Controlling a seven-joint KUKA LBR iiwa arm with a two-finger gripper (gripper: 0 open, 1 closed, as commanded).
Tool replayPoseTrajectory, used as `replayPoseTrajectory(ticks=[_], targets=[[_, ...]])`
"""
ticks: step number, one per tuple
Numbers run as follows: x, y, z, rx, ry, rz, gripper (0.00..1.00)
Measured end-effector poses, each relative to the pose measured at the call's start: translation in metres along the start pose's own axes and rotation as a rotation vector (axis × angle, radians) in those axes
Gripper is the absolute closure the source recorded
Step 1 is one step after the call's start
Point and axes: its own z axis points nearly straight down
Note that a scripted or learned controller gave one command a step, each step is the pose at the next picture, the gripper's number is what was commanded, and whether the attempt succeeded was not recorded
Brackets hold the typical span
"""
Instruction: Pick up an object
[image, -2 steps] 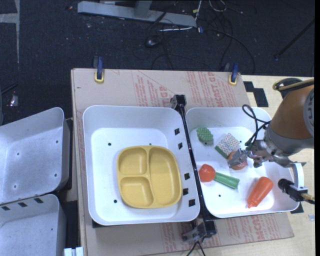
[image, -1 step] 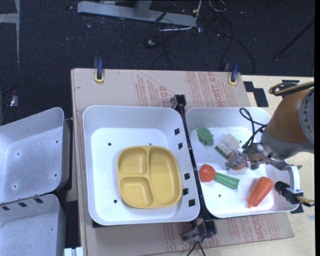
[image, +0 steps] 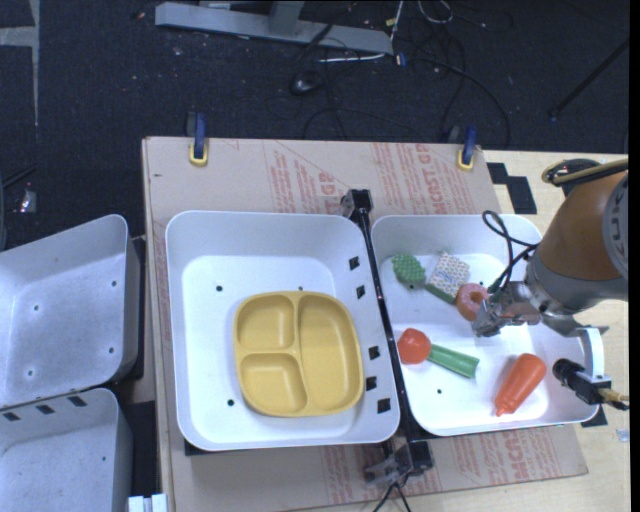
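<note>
The right bin (image: 520, 415) holds several small things. A pink ring (image: 469, 299) lies near its middle, touching a green brush (image: 412, 273) whose handle runs toward it. A patterned white square (image: 449, 268) rests behind the ring. A red ball on a green stick (image: 433, 351) lies toward the front left, and an orange carrot (image: 518, 383) lies at the front right. My gripper (image: 489, 318) is low in this bin, right beside the pink ring on its right side. The wrist hides the fingertips.
The left bin (image: 200, 260) holds a yellow divided plate (image: 298, 353). A black divider (image: 378, 310) runs between the two bins. The grey and orange arm (image: 585, 250) covers the right bin's far right part. Two white bin lids (image: 60, 300) lie off the bench at left.
</note>
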Motion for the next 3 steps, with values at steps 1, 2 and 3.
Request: replayPoseTrajectory(ticks=[1, 2, 3], targets=[[-0.002, 0.006, -0.063, -0.006, -0.002, -0.003, 1.0], [-0.001, 0.01, -0.127, -0.007, -0.003, -0.004, 1.0], [-0.002, 0.011, -0.18, -0.006, -0.003, -0.004, 1.0]])
